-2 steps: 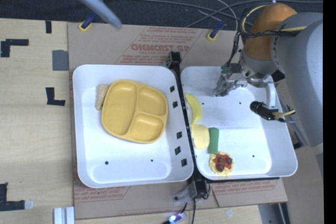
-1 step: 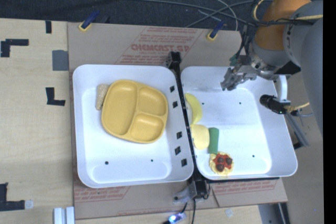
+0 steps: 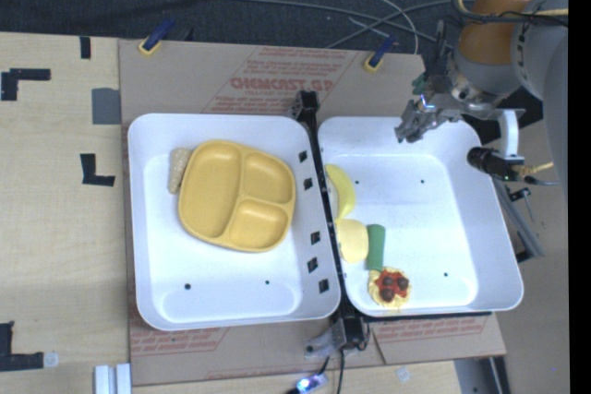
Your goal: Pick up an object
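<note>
- Over the far edge of the right bin [image 3: 480, 226], toward its far right corner, hangs the gripper [image 3: 413, 128], carried by the grey arm with the orange band [image 3: 506, 9]; its two fingers look drawn close together with nothing between them, and they sit above the bin's white floor.
- Along the near left side of the right bin lie the loose objects: a yellow banana-like piece [image 3: 338, 186] against the left wall, a pale yellow round piece [image 3: 352, 240] nearer, a green block [image 3: 376, 246] touching that round piece on its right, and a small yellow item topped with red [image 3: 391, 286] close to the near edge.
- All of these are well apart from the gripper.
- In the left bin [image 3: 157, 226], a yellow divided plate [image 3: 236, 195] lies toward the far half, tilted, with a tan piece [image 3: 176, 169] showing at its left rim.
- Both bins rest on a cardboard sheet [image 3: 277, 74] on the bench.
</note>
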